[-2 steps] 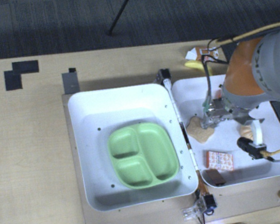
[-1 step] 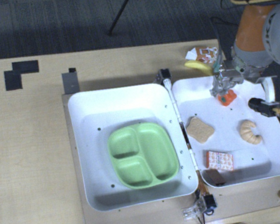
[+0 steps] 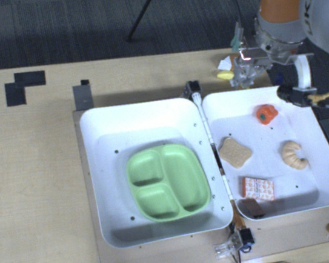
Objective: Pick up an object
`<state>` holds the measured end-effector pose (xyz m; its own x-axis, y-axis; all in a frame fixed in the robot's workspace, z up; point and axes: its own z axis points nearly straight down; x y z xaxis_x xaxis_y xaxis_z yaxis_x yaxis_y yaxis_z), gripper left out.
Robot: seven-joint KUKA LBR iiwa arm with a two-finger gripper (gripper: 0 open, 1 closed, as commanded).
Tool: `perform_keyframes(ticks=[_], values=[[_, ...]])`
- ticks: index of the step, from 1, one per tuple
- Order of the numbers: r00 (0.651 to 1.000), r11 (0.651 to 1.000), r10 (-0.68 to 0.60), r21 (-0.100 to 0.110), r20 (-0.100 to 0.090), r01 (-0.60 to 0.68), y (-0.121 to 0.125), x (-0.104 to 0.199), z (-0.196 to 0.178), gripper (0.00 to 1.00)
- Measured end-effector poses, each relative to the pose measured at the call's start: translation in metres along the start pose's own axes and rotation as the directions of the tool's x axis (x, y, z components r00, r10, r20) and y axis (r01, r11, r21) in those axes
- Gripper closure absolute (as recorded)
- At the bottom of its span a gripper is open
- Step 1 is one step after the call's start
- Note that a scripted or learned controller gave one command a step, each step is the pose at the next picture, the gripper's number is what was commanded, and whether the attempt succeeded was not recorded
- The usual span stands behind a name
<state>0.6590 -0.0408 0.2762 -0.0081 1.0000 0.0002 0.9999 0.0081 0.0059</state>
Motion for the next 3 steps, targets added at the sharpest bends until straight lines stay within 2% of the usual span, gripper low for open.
perform_keyframes(ticks=[1, 2, 3], values=[[1.0, 1.0, 0.001, 0.004, -0.001, -0.001, -0.003, 0.061, 0.033, 1.0], [1.0, 1.0, 0.005, 0.005, 0.001, -0.005, -0.036, 0.022, 0.061, 1.0], [1.0, 1.0, 0.004, 0.004, 0.0, -0.004, -0.035, 0.023, 0.061, 0.0]])
